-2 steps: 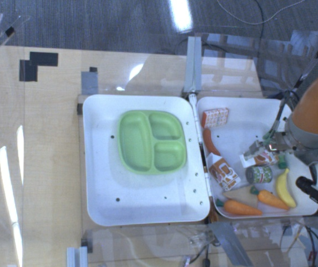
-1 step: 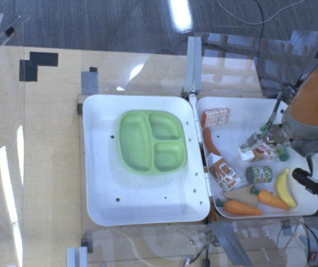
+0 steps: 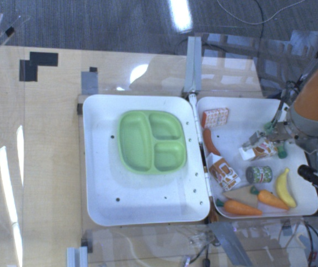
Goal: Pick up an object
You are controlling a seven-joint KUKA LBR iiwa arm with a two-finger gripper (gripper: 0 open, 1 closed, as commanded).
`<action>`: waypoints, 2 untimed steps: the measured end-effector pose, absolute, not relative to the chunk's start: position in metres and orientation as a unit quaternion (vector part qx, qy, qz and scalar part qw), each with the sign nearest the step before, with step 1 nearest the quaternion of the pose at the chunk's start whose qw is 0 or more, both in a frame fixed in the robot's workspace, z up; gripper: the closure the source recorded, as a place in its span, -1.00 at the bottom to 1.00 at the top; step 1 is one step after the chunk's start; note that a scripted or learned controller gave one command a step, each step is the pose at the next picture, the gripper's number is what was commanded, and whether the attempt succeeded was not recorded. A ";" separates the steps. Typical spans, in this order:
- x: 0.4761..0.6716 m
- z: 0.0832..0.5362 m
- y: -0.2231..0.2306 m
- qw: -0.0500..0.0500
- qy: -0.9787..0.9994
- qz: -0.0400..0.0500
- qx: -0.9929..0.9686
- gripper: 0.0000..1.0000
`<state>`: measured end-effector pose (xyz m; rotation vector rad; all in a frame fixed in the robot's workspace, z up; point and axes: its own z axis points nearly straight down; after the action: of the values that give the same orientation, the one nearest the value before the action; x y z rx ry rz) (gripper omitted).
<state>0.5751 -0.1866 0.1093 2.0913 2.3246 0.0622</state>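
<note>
Your gripper [image 3: 266, 133] sits at three o'clock in the right bin [image 3: 242, 105], over a small carton [image 3: 261, 149]; whether it grips, you cannot tell. Can [image 3: 259, 174] and banana [image 3: 284, 188] lie toward five o'clock. The green tray [image 3: 150, 142] occupies the left bin [image 3: 100, 166]

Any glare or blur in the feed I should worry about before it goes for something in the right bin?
Camera view: a bright ceiling-light reflection streaks the floor at top, with a softer glare patch on the bench behind the left bin; faint reflections on the bench's left side. The right bin is evenly lit, and its banana and carrots read sharp. The arm at right looks slightly soft.
</note>
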 end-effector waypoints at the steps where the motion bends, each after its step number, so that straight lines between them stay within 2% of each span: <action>1: 0.654 0.090 -0.203 0.005 0.736 0.004 0.677 -1.00; 2: 0.656 0.104 -0.202 0.009 0.738 0.005 0.675 1.00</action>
<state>0.6563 -0.2016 0.1035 2.1075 2.3056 0.0152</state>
